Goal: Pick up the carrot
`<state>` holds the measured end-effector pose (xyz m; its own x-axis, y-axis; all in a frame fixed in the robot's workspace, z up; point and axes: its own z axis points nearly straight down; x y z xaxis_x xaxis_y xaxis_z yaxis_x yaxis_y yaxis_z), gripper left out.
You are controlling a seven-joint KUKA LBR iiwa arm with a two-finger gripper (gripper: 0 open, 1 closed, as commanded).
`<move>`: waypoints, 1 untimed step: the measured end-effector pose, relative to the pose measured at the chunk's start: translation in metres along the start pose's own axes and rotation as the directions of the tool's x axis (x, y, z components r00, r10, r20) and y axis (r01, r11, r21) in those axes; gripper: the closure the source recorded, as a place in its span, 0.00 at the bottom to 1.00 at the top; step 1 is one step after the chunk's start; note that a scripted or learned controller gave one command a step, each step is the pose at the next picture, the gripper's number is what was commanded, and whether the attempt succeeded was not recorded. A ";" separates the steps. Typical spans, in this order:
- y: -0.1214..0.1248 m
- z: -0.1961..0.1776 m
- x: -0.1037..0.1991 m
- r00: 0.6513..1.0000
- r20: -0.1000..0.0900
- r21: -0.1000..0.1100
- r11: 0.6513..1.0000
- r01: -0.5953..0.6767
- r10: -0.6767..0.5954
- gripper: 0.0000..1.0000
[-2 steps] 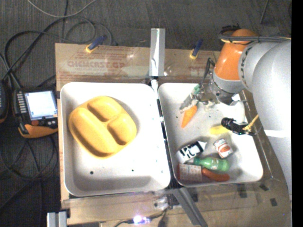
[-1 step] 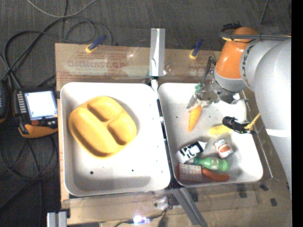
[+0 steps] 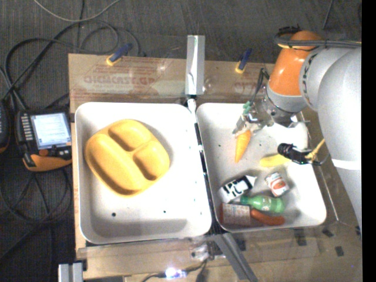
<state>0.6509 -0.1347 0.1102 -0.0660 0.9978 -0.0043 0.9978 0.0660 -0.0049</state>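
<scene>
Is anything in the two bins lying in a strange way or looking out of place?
Nothing looks spilled or broken. The yellow divided plate lies upside down in the left bin. In the right bin the carrot hangs point-down at the gripper; the small items near the front lie jumbled on their sides.

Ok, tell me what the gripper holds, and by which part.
The gripper sits at the carrot's top end, but whether the fingers actually clamp it cannot be told.
</scene>
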 end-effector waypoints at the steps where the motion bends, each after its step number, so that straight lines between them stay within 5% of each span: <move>1: -0.056 -0.060 -0.009 0.990 -0.005 -0.001 0.990 -0.138 0.138 1.00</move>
<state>0.5955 -0.1474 0.1704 0.0720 0.9974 -0.0004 0.9974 -0.0720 -0.0034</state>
